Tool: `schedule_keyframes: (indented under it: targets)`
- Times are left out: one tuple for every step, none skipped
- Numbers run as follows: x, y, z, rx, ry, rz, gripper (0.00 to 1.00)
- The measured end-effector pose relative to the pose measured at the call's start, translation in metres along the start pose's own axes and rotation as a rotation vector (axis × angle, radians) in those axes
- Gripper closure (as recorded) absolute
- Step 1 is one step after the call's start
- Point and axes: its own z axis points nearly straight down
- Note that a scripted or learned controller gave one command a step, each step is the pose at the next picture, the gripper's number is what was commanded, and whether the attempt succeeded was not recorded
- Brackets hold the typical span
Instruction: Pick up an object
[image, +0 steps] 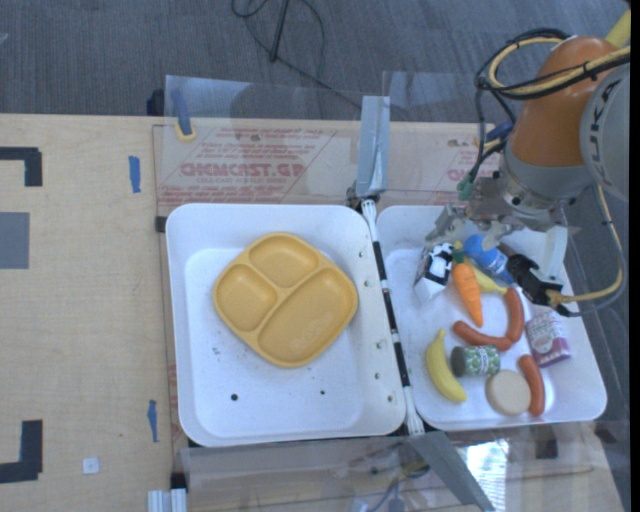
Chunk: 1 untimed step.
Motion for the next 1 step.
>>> schedule_keyframes:
  targets:
    - [-0.0342, 0.0114, 0.1014, -0.008, -0.001, -0.021, 0.00]
